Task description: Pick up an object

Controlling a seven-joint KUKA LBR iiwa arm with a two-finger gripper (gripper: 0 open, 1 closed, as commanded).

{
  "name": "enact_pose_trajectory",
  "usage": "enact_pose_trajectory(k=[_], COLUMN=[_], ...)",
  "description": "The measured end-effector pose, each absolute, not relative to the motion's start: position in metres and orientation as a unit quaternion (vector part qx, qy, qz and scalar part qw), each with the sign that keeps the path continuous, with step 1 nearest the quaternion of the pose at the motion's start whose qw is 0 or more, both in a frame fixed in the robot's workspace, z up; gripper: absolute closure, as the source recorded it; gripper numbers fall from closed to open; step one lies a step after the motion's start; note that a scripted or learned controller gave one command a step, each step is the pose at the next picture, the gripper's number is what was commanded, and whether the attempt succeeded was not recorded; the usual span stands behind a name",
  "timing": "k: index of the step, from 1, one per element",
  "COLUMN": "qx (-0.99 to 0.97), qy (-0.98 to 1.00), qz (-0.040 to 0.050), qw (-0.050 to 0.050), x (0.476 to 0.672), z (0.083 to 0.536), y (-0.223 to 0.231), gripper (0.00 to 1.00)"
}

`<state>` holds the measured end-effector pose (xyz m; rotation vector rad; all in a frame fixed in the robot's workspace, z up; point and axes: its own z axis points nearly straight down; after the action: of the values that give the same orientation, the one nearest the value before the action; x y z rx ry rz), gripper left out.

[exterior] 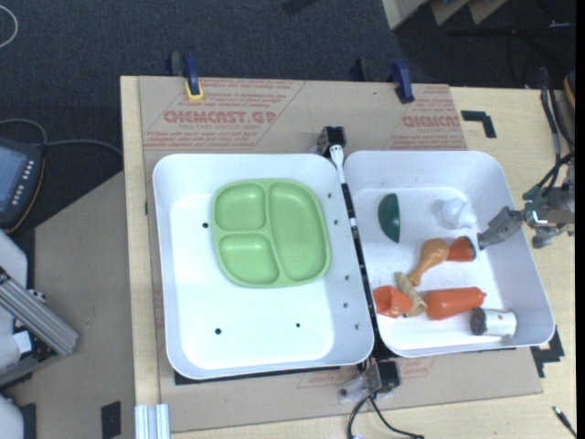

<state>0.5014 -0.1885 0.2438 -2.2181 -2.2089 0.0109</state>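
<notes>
place: robotics lab or test bench, not a home
bench: a board [302, 108] printed with "CHEMCAST" lettering is lying on top, clamps [192, 76] gripping its far edge
bins: two white bins [183, 245] are sitting side by side, bolted at the seam
floor: dark carpet [137, 16] is showing behind, a cable [7, 26] trailing at the left
gear: a handheld control pad [18, 186] is resting at the left, an aluminium rail [37, 314] lying below it
wiring: cables [384, 410] are hanging off the near edge
</notes>
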Motion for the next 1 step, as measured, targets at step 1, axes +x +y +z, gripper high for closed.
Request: enact_pose_trajectory(k=[1], qx=[-0.707], qy=[-0.707], qz=[-0.0001], qw=[0.0], x=[0.5041], z=[0.2507], y=[-0.188], gripper=[0.0])
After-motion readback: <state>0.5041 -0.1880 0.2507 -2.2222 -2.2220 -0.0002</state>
